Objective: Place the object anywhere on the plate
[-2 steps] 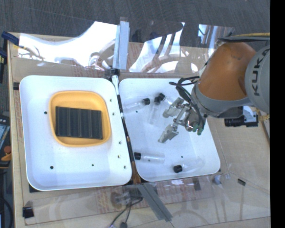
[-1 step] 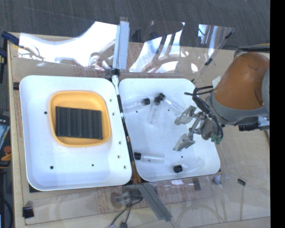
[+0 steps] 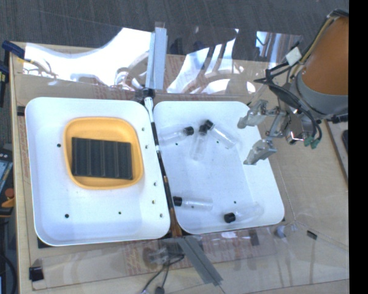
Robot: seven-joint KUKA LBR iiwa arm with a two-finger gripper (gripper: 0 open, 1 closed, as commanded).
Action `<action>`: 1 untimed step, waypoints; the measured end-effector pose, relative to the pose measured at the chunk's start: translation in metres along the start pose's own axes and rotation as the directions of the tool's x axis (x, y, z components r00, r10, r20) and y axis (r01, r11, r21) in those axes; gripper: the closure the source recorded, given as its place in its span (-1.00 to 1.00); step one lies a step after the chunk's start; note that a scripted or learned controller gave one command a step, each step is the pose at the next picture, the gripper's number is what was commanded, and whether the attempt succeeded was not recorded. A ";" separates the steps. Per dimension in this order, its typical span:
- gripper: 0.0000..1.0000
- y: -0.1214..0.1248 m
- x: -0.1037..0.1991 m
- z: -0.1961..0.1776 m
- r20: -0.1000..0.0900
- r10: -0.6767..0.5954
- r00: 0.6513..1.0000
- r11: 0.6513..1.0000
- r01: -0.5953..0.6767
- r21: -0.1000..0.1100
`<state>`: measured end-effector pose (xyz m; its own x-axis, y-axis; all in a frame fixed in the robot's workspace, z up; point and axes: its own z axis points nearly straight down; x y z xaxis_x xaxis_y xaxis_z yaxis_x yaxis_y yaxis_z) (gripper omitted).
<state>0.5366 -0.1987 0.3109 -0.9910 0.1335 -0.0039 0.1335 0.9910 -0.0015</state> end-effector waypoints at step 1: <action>-1.00 0.000 0.000 0.000 -0.001 0.000 1.000 1.000 0.000 0.000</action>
<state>0.5366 -0.1986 0.3105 -0.9910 0.1336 -0.0031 0.1336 0.9910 -0.0015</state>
